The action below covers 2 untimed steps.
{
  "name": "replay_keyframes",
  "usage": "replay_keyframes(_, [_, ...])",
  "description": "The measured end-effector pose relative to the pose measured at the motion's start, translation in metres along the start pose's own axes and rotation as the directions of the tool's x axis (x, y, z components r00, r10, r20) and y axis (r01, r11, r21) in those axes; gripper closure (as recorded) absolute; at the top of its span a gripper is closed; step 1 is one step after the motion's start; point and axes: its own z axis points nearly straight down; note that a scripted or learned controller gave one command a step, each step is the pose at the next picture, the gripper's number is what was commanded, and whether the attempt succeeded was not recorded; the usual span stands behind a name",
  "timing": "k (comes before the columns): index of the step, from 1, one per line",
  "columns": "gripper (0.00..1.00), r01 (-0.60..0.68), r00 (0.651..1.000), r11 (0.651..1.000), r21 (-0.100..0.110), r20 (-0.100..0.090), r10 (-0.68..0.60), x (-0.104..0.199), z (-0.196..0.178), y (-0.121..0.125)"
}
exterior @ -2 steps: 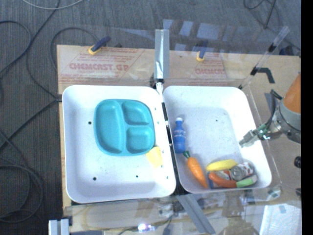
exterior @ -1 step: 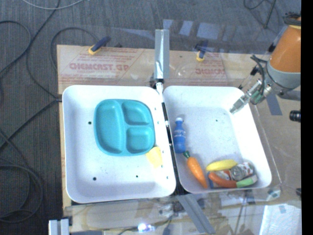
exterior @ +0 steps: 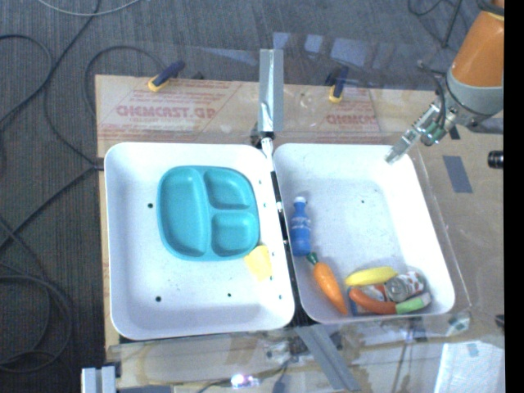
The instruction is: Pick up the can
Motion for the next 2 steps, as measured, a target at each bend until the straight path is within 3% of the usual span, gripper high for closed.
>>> replay_keyframes(1, [1.0,-0.009,1.0,1.0,0.002,-0.003,0.009,0.028,0.038,-0.034])
replay_keyframes(2, [1.0,0.032,0.999,0.999,0.001,-0.001,-0.032,0.021,0.012,-0.027])
